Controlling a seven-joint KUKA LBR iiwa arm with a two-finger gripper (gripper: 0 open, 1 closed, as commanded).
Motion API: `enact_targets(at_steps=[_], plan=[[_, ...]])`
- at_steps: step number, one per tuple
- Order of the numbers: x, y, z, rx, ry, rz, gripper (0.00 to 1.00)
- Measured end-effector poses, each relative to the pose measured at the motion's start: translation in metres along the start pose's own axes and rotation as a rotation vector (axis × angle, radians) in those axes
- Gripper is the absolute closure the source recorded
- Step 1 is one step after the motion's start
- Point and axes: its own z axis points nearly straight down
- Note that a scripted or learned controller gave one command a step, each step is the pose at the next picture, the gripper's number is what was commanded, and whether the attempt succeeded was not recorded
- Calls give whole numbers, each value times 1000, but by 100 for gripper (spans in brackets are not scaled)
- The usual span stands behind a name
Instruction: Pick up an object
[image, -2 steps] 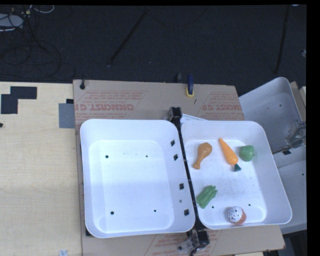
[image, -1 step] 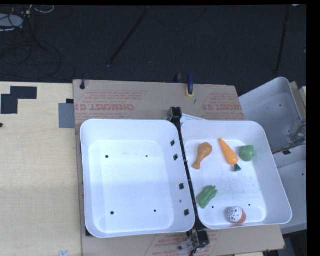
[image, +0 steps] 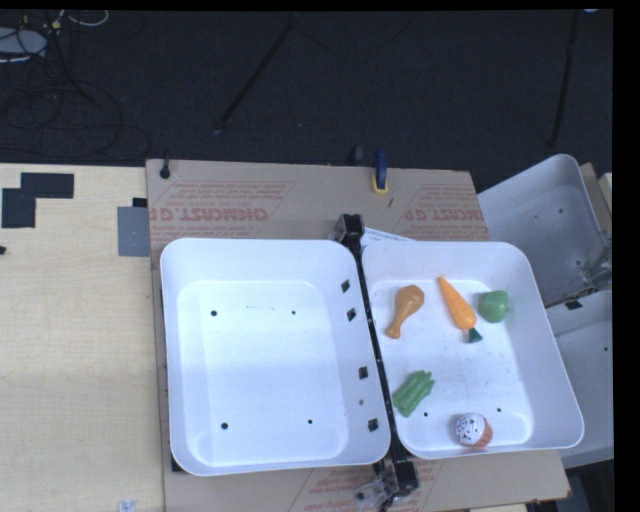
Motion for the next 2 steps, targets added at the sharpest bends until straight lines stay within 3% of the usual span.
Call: enact_targets(at_steps=[2], plan=[[0,1,-19,4,0,-11,100]])
